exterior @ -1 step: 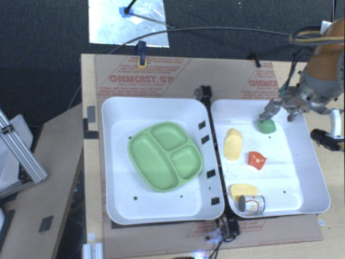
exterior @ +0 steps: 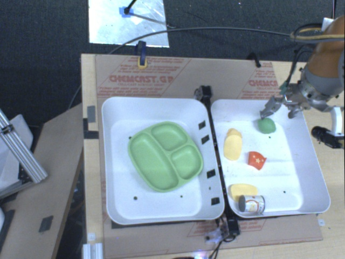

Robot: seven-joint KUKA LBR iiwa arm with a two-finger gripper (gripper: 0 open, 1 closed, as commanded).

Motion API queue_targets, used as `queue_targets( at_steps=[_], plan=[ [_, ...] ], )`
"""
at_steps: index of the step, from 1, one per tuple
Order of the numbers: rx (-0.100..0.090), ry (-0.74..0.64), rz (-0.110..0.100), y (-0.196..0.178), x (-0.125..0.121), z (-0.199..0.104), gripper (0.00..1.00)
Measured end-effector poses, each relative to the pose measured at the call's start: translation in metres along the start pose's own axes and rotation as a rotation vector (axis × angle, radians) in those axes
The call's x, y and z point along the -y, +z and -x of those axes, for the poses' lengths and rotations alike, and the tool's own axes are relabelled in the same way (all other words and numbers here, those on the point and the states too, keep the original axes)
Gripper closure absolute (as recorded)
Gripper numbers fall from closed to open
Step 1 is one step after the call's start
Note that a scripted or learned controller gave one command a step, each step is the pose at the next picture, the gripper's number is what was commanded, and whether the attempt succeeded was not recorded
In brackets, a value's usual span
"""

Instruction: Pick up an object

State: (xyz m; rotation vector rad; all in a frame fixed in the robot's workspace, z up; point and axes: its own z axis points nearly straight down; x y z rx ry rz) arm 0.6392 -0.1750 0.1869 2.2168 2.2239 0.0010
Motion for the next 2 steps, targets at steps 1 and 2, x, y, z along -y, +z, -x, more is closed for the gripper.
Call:
queue_targets(
  at_steps=[1,2],
  plan=[
    [-0.001,0.002,-0.004,0.06,0.006,0.003,0.0],
    [-0.001,0.001,-0.003,0.104,0.006,0.002,0.0]
  ],
)
